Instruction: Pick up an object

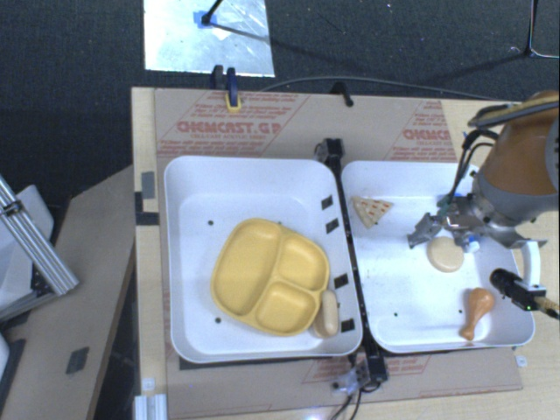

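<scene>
Camera view: the tool (pixel 444 228) hovers right above the pale round cookie-like disc (pixel 445 255) in the right white bin (pixel 385 335); finger spacing, cannot tell. Off-centre descent could nudge it aside.

Reaches in from the right edge of the camera view, orange band (pixel 523 151) uppermost above a grey wrist (pixel 500 210) bent downward and to the left. Ends in a gripper (pixel 442 231) low over the right half of the bench, its grey metal parts splayed leftward, finger state too small and blurred to read.
</scene>
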